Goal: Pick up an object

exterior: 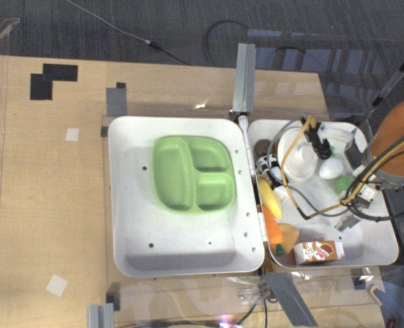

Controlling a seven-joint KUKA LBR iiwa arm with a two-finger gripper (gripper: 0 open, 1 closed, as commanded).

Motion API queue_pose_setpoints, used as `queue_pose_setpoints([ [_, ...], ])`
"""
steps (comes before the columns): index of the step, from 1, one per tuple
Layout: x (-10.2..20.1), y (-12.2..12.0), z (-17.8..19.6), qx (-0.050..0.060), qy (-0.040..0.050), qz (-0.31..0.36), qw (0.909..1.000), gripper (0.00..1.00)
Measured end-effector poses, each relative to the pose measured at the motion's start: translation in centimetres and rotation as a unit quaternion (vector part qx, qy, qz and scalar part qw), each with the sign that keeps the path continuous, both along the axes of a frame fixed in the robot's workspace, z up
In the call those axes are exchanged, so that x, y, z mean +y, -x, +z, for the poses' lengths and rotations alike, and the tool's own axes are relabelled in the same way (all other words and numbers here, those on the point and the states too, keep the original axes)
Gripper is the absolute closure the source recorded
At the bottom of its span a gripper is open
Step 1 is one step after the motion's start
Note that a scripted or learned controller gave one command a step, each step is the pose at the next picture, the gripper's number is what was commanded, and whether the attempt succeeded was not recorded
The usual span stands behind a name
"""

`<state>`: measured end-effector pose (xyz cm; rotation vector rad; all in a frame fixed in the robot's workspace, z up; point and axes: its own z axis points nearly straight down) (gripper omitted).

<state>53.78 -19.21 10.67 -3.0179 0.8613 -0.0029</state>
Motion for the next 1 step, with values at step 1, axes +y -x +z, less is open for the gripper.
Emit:
queue_pose_setpoints([
  [1,-1.24,-0.08,1.55,-0.001,0.0021,0.136,0.9907,0.0],
])
